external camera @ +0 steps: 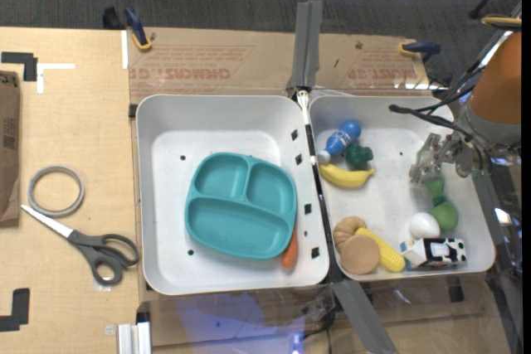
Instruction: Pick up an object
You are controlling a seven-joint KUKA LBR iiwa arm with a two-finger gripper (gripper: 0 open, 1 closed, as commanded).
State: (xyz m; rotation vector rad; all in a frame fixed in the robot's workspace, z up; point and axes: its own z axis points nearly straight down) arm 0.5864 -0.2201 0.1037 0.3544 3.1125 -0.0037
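A: Grey metal, the hand [430, 164] hangs over the right bin [390, 118], near its right wall; how wide it stands I cannot tell. Nothing shows between its tips.

B: So it's the approach step. Nearest target?

A: A green toy [442, 211], just below it. I'd judge it must drop squarely over that.

B: Any writing?

A: Mirrored print on the cardboard [207, 66] behind, unreadable to me.
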